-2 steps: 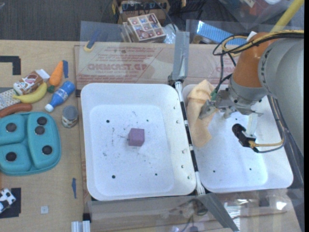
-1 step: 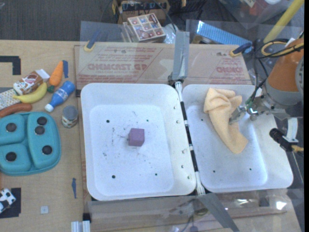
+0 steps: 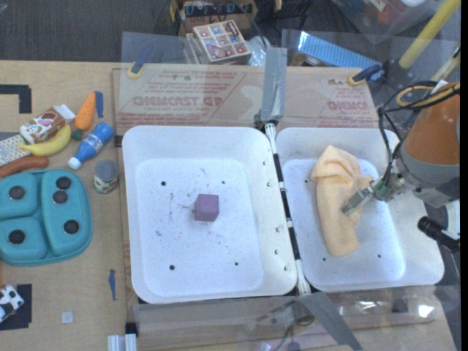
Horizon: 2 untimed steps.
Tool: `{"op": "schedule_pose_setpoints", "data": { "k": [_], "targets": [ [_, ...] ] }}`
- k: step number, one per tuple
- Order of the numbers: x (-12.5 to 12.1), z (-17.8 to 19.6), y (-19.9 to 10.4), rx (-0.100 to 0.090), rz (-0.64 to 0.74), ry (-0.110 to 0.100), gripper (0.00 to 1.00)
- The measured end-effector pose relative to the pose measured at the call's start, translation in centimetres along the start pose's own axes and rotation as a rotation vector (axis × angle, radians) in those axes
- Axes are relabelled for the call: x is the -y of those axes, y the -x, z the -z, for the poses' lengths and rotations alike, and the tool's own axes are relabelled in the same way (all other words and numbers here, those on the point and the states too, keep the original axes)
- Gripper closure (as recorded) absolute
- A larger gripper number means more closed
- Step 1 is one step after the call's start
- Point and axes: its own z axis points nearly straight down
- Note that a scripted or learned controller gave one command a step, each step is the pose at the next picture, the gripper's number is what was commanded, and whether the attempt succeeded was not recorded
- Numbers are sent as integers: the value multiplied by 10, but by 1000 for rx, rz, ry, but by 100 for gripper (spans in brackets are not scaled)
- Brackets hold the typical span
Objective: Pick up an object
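In the near half of the desk [image 3: 58,291] the two shallow white plastic bins sit side by side, their rims rounded and their floors speckled with dark grit and a few small holes. The left bin [image 3: 146,269] holds a small purple cube [image 3: 206,208], matte and blunt-edged, resting alone near the middle of its floor. The right bin [image 3: 417,273] holds a soft yellow cloth [image 3: 338,203], crumpled and folded into a long draped shape that runs from the bin's far side toward its near side. The claw [image 3: 360,199] reaches in from the right on the grey arm [image 3: 431,141] with its orange band, and its dark fingers [image 3: 352,203] press into the cloth's right edge; whether they are clenched on the fabric or released I cannot tell. The cube lies well apart from the claw, across the divide between the bins. Farther left on the wooden desk sit a smooth teal moulded tray [image 3: 44,214], a small grey can [image 3: 106,175], a blue bottle [image 3: 91,145], a toy banana [image 3: 47,145] and a toy carrot [image 3: 87,112]. Beyond the bins lie flat cardboard sheets [image 3: 183,97].
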Motion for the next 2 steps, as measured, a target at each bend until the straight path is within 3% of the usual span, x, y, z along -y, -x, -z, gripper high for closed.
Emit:
{"op": "schedule_pose_setpoints", "data": {
  "k": [1,2],
  "targets": [
    [-75,-2,27,2,58,-1,0],
    [-64,0,-41,0,158,1,0]
  ]
}}
